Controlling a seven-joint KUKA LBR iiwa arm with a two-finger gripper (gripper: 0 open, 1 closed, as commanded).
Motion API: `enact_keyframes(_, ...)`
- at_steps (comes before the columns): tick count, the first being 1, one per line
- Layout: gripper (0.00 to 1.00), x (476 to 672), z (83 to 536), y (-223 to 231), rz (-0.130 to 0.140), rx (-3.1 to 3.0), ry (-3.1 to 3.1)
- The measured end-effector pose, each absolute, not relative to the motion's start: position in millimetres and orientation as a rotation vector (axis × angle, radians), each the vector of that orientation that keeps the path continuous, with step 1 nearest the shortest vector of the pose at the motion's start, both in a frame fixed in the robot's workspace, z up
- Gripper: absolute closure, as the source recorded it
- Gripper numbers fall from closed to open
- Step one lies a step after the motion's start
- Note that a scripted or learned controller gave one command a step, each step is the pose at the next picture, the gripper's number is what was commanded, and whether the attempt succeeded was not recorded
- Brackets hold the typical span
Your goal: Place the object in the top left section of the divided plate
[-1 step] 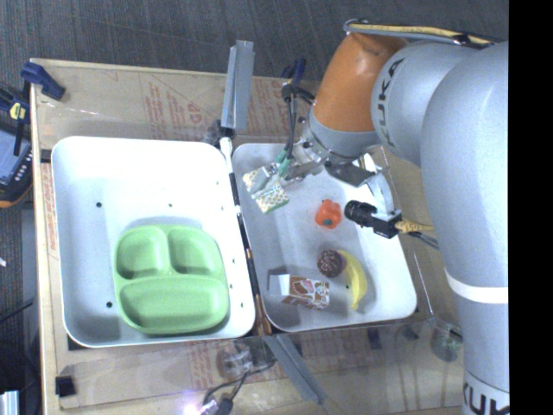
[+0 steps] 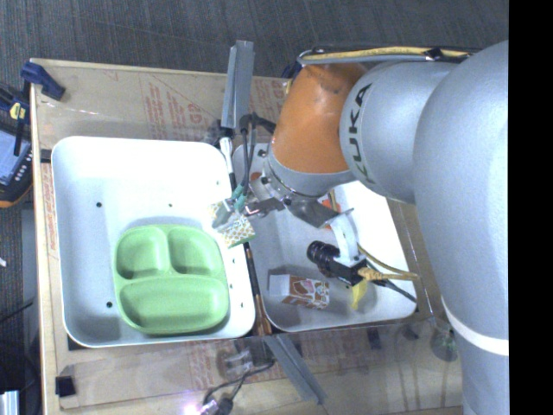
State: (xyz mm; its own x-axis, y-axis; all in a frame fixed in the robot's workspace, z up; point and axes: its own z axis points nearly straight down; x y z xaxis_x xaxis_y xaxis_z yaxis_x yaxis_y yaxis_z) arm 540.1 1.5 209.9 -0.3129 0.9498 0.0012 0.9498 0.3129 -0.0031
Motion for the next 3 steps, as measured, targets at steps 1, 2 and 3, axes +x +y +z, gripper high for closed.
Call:
enact_keyframes(1,1.00,514.2,191,81,0.003,-1.598,-2.702)
enact_keyframes(2,1.00,507.5,142,125,0.005,-1.140,-2.922)
enact_keyframes(3,0.00,507.7,142,124,0.005,-1.142,-2.922)
